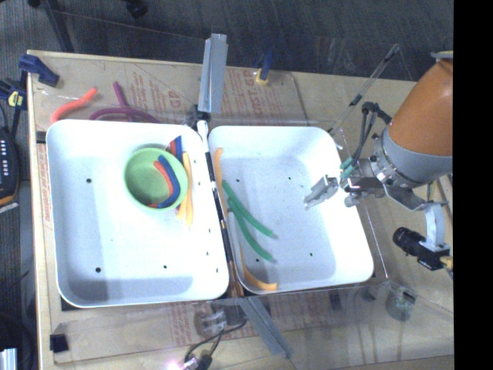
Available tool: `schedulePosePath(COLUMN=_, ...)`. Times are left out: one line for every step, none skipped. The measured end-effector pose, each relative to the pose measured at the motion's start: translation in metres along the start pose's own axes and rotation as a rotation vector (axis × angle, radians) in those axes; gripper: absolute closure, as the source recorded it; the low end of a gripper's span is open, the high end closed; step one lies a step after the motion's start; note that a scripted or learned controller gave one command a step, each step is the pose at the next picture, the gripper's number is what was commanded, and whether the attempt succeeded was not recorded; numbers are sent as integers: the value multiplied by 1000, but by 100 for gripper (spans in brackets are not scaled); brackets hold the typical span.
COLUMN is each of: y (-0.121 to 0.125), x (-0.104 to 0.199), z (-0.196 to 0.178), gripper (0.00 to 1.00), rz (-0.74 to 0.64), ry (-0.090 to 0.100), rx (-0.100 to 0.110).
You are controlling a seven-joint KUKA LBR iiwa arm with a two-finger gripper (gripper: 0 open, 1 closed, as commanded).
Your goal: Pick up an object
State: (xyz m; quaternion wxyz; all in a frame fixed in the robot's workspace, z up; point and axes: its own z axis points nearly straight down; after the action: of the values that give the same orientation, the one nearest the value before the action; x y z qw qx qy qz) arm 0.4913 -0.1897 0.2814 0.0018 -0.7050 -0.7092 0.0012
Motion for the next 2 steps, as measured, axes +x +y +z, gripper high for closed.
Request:
schedulePosePath(y=12, x=66, z=136, gripper=0, rz=-38, ry=0, rx=2)
schedulePosePath(y=-3, x=70, z=188, gripper=0, rz=-88, ry=-8, rx=-8)
